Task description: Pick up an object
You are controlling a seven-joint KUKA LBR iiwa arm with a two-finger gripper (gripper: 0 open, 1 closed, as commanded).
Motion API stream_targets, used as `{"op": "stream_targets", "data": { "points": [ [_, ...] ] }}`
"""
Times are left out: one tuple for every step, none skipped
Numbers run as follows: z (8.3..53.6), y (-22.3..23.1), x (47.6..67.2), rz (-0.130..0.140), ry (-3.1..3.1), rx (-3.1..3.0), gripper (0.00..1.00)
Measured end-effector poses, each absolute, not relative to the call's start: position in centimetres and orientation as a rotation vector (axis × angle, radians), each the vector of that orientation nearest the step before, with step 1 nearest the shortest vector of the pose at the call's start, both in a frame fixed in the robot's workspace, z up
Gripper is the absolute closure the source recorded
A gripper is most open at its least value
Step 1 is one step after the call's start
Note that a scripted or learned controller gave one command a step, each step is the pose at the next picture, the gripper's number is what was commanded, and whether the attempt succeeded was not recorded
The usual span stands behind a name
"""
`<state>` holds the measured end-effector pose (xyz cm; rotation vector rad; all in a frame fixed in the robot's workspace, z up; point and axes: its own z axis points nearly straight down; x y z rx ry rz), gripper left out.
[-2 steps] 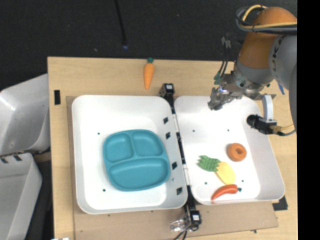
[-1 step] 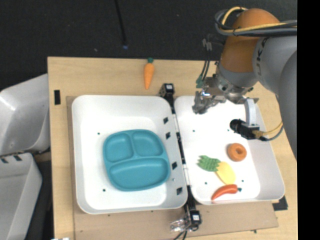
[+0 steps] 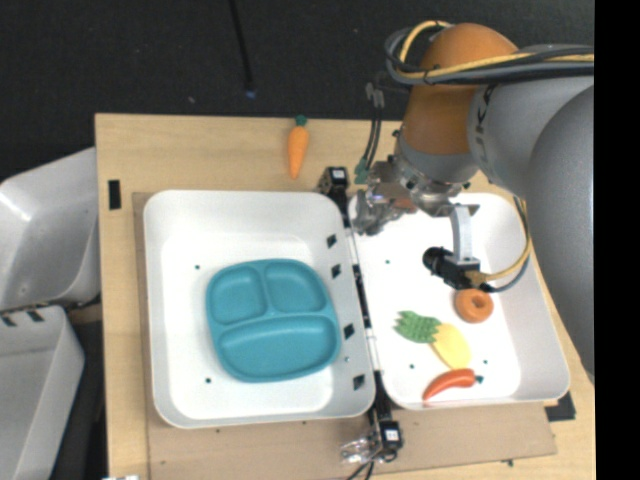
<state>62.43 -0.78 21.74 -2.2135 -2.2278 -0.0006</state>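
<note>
Camera view, and the gripper sits low at the far left corner of the right bin, hard by its rim. Whether it is open or closed I cannot tell, and nothing shows in its grasp. The pickable toys lie toward the right bin's near side: an orange ring, a pineapple just nearer, and a red pepper by the near rim. A carrot lies on the table, beyond the right bin's far left corner. My read: this is the approach step, no pick made yet. The next move calls for shifting across to one toy, centring over it, then descending.
</note>
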Motion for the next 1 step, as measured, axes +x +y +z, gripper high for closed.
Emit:
{"op": "stream_targets", "data": {
  "points": [
    [23.68,4.51,62.11,-0.004,-2.229,-2.214,1.0]
  ]
}}
